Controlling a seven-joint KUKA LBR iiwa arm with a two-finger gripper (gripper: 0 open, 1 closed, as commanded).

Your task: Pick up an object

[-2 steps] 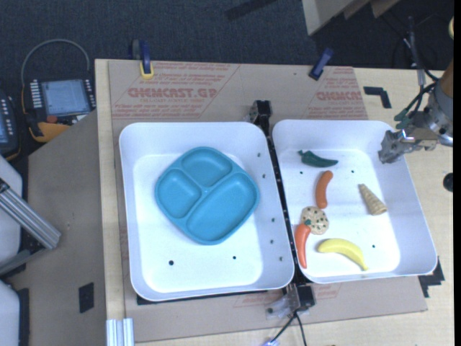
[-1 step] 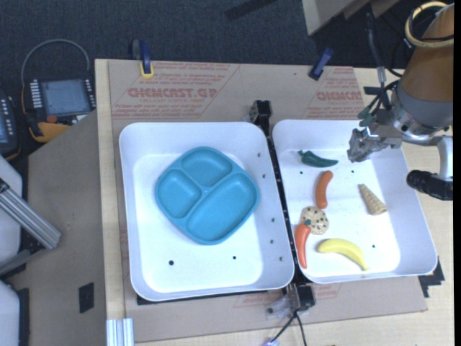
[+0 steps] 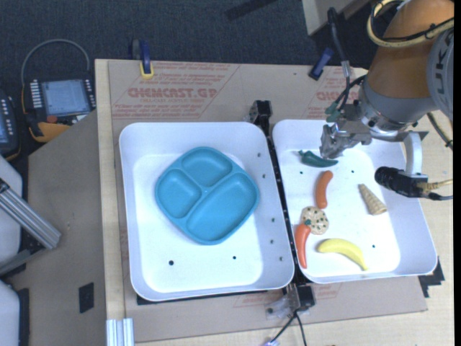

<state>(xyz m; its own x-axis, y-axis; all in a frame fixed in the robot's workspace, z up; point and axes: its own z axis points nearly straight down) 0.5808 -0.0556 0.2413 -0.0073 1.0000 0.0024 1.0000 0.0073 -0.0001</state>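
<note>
While the arm (image 3: 403, 56) reaches in from the right, its gripper (image 3: 333, 144) sits low over the far left part of the right bin (image 3: 418, 254). Whether the gripper is parted or closed cannot be told from this view; the tip is small and partly lost against the mechanism above it. Nothing can be confirmed as held.

Just beside the gripper tip, toward the near side, lies a dark teal piece (image 3: 314, 159) on the bin floor; contact between the two cannot be settled. Near it, further forward, rests an orange sausage-shaped item (image 3: 323, 189), lying roughly upright in the frame. Below that sits a speckled cookie-like piece (image 3: 315, 220), touching or just beside a carrot (image 3: 302, 244) that lies along the bin's left wall. A yellow banana (image 3: 343, 253) lies near the front of the same bin, and a tan cone (image 3: 372, 200) lies toward its right side, well apart from the gripper. A black cylindrical part (image 3: 396, 180) projects over the bin's right portion.

Left bin (image 3: 144, 265): holds one blue divided plate (image 3: 207, 194), three compartments, set near the centre, lying flat.

Both bins stand side by side on a cardboard-covered bench (image 3: 216, 85).
</note>
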